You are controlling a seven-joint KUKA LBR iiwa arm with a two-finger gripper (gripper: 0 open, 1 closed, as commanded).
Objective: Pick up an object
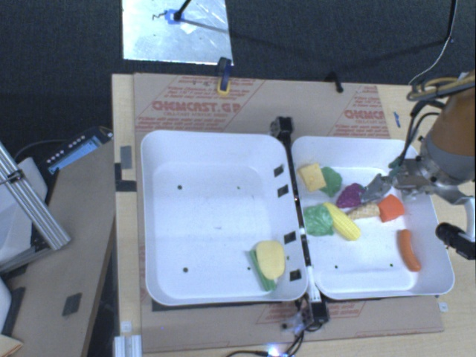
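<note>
Bins sit mid-frame on my feed. Left bin point(186, 199) has a yellow-green piece point(268, 262) at its lower right corner. Right bin point(439, 274) holds a yellow block point(312, 175), green lumps point(318, 219), a corn cob point(343, 222), a purple piece point(349, 195), an orange block point(391, 208) and a carrot point(408, 250). Gripper point(375, 187) hangs over the purple piece, right of center; I cannot tell its grip.

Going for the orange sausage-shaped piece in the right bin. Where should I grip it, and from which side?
Probably across the middle of the orange sausage-shaped piece, coming straight down. It lies flat, long and narrow, alone on the right bin floor, so closing across its short width looks easiest.
</note>
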